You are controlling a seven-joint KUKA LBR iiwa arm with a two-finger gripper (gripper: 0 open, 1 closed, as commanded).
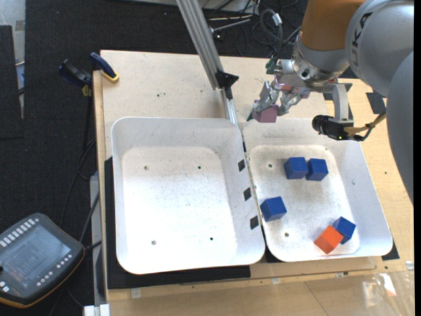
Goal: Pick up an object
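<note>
Mauve and small, the block [268,114] hangs pinched between the fingers of the gripper [270,110], lifted above the far edge of the right bin [368,196]. It looks light, rigid and flat-sided; opposite faces suit the grip. Blue blocks [306,168] lie below.
</note>
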